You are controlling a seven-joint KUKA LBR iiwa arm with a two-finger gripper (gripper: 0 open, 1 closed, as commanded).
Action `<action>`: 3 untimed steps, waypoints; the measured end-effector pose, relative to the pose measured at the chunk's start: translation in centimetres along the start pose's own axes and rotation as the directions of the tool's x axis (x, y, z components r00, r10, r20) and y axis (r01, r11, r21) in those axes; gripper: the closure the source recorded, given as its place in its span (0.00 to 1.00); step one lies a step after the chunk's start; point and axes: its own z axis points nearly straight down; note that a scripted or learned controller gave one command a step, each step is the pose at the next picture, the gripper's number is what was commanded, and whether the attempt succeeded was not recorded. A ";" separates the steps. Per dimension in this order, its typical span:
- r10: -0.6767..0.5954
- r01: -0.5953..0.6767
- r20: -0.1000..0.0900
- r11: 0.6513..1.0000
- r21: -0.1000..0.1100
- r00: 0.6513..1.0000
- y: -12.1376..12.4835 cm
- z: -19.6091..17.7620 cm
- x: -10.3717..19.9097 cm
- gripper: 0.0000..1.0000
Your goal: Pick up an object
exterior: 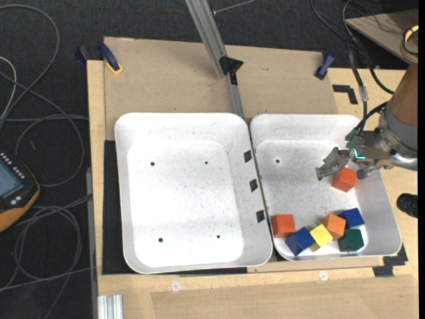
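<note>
Two white bins (186, 128), faintly speckled grey with small dark dots, sit on a tan wooden counter (172, 72). An orange-red block (344, 179) lies under the grey gripper (342, 165), which shows a teal glow. Along the right bin's near edge: an orange block (283, 224), two blue (299, 240), one yellow (321, 235), another orange (336, 224), one dark green (351, 241). Blue clamps (110, 58) mark the far corners.

We see two bins, the left bin (182, 191) and the right bin (299, 145), of smooth white plastic with a faint speckle. The bench (172, 78) looks like matt, pale wood or board. The blocks (322, 232) seem matt, perhaps wood or foam. The slanted pole (206, 25) is brushed metal. The floor (40, 65) looks like dark, rough carpet.
</note>
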 end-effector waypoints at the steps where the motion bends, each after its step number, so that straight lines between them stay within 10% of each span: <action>1: 0.002 -0.002 -0.001 1.000 0.007 1.000 0.3 4.7 -0.8 0.00; 3: 0.000 0.000 -0.002 1.000 0.007 1.000 1.7 15.6 -0.9 0.00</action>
